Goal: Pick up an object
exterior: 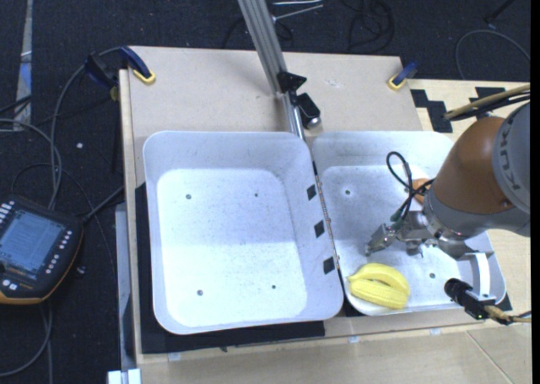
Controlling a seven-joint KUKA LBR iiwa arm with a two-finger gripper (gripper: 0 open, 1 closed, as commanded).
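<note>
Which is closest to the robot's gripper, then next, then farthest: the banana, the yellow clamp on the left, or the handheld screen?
From the gripper:
1. Banana, just below it in the right bin.
2. Yellow clamp, at the bench's far left corner.
3. Handheld screen, on the floor, far left.

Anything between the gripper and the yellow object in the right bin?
No. In the camera view, bare white bin floor separates the gripper from the yellow object.

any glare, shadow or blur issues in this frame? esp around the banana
Camera view: even, soft lighting, no hard glare on the left bin or right bin. The banana is sharp enough and well lit. The gripper looks small and slightly soft. The arm casts faint shadow beneath it.
</note>
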